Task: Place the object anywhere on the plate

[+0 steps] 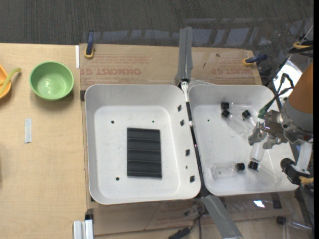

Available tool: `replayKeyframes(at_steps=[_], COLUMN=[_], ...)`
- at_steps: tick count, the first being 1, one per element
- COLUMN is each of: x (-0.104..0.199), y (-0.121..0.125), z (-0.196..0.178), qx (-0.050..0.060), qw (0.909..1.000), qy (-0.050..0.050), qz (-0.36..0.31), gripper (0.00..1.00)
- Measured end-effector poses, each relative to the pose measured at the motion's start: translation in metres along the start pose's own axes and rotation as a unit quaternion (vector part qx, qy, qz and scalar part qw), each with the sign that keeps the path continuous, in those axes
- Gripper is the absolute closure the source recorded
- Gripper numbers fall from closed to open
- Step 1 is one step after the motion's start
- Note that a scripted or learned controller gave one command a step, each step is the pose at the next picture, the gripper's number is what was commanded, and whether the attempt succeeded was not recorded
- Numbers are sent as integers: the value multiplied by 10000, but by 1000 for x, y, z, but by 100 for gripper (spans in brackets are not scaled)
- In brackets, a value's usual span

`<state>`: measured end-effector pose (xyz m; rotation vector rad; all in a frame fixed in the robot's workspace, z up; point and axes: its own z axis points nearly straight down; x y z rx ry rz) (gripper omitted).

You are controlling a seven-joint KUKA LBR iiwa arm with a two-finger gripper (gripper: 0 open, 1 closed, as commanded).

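My hand [260,139] hangs over the right bin [212,182], near its right wall, above a clear tube [256,156] with a black cap; I cannot tell how far it is open or whether it grips anything. More capped tubes [234,108] lie toward the bin's far edge. The black plate [144,152] lies mid-floor in the left bin [99,133].

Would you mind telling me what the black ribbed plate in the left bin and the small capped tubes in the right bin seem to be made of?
The black ribbed plate looks like matte plastic or rubber: dull, even black with no glare. The capped tubes look like clear plastic, possibly glass: the white right bin shows through their bodies, and their small caps are opaque black.
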<state>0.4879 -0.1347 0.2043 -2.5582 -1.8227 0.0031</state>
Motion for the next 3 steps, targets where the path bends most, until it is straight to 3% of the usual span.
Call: replayKeyframes(at_steps=[1,2,3], x=[153,184,184], y=[-24,40,40], z=[6,14,14], qx=[16,9,10], qw=[10000,9986,9986], qy=[-12,-15,-15], qz=[17,-523,-527], gripper=[100,100,0])
